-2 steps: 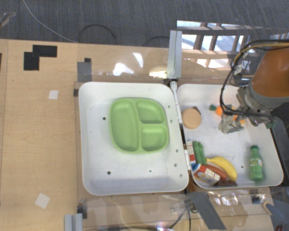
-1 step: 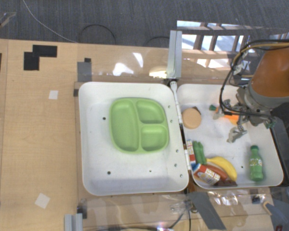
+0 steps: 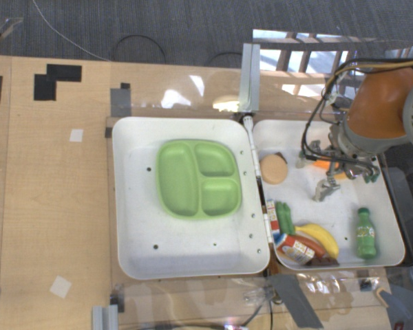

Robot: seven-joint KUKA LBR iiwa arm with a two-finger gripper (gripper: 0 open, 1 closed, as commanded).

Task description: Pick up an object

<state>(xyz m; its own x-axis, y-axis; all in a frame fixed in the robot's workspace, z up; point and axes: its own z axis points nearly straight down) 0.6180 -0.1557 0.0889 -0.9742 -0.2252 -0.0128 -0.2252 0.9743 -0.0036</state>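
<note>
My gripper hangs over the middle of the right bin, below the arm's orange band. An orange object pokes out from under the wrist, just above the gripper, and I cannot tell whether anything is held. A round tan disc lies to the gripper's left. Along the bin's front lie a green stick-shaped item, a banana, a red and white packet and a small green bottle.
The left bin holds a green divided plate. A thin wall separates the two bins. Black cables loop above the wrist. The wooden bench stretches out to the left.
</note>
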